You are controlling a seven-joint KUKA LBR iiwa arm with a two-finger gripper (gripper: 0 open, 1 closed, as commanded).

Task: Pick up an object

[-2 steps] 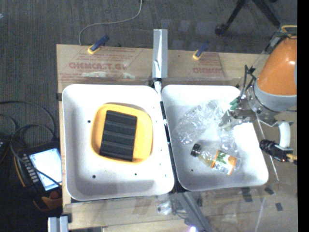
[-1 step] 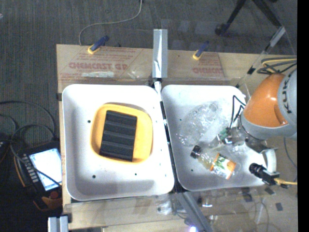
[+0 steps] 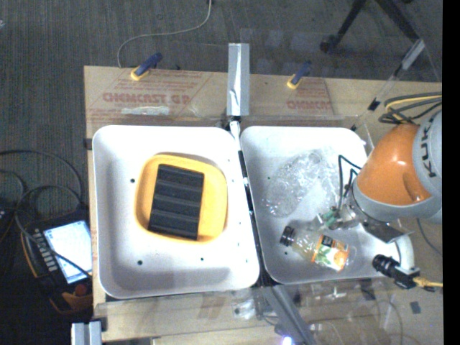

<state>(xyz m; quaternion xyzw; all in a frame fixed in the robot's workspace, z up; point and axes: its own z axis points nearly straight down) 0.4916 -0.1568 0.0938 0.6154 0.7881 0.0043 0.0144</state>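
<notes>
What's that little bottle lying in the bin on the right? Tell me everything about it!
The bottle is small and looks like clear plastic, with a dark cap pointing left and an orange, green and white label round its body. It lies on its side near the front of the right bin, tilted a little. A crumpled clear plastic wrap sits just behind it. The robot arm hangs above its right end; whether anything touches it, I cannot tell.

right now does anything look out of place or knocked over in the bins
The small juice bottle lies on its side in the right bin, beside a crumpled clear plastic piece. The yellow tray with the black block sits slightly askew.
</notes>
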